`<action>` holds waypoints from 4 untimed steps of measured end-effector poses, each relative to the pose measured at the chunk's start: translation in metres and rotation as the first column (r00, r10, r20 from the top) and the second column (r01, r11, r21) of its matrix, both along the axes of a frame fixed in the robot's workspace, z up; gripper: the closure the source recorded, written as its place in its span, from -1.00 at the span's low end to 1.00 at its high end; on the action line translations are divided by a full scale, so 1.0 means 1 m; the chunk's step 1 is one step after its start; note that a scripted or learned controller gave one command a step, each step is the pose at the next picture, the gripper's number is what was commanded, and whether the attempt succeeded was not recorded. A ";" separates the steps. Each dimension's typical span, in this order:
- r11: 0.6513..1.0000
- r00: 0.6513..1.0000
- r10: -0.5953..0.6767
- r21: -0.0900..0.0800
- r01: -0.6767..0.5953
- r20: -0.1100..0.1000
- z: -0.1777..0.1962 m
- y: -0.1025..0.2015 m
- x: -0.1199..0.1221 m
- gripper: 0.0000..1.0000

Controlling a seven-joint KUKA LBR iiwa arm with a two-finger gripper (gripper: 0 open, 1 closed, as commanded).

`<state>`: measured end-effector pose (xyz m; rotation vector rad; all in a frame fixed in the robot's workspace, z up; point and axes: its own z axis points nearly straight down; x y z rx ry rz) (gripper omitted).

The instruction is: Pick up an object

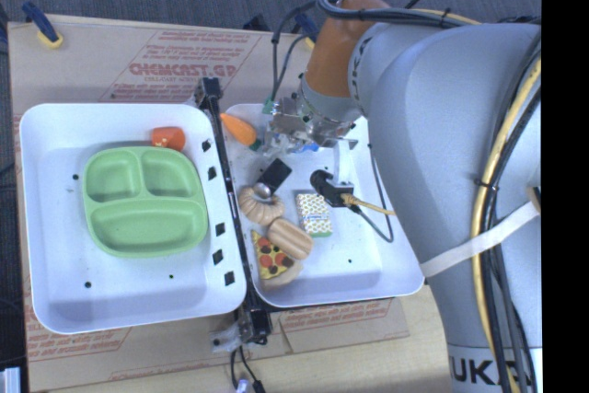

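Two white bins sit on the tabletop. Low in the right bin lie a pizza slice and a bread roll. Farther up, near frame centre, the claw hangs beside an orange carrot; its opening cannot be told.

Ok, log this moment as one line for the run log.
arm: low over right bin | gripper: beside carrot, grasp unconfirmed | left bin: green plate, tomato
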<state>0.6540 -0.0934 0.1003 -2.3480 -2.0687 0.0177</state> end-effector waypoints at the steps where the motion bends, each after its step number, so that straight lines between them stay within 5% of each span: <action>1: 1.000 1.000 0.001 0.000 -0.001 0.000 0.000 0.000 0.000 -1.00; 2: 1.000 1.000 0.004 0.001 -0.004 -0.002 0.010 0.000 0.000 1.00; 3: 1.000 1.000 0.005 0.001 -0.005 -0.003 0.010 0.000 0.000 -1.00; 4: 0.973 0.973 -0.232 -0.001 0.232 -0.007 -0.012 -0.002 -0.001 -1.00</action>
